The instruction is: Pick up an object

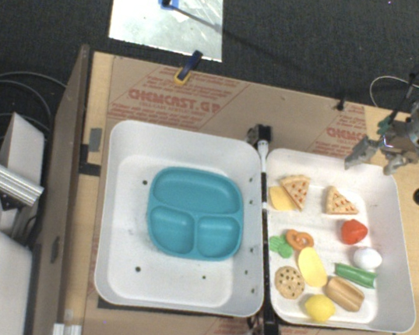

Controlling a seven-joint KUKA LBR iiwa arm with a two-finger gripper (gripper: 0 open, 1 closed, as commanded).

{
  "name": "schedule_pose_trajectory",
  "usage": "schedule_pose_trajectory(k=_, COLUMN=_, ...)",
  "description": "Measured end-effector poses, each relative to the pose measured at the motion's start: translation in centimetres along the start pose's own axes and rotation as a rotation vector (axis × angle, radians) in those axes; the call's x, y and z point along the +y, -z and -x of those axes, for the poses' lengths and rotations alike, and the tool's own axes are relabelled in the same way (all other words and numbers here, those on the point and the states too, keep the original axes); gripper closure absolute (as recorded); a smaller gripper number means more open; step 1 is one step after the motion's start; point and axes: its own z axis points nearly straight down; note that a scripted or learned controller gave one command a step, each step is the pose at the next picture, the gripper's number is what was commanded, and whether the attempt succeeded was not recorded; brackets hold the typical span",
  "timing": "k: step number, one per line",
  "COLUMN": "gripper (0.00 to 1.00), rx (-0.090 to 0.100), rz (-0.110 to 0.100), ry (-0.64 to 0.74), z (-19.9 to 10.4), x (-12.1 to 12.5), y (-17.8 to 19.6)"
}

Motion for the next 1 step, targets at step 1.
schedule_pose_trajectory(k=1, gripper=0.00, rx=0.002, rz=-0.005, ry=-0.003, z=-0.05, x=-1.59, y=-14.18)
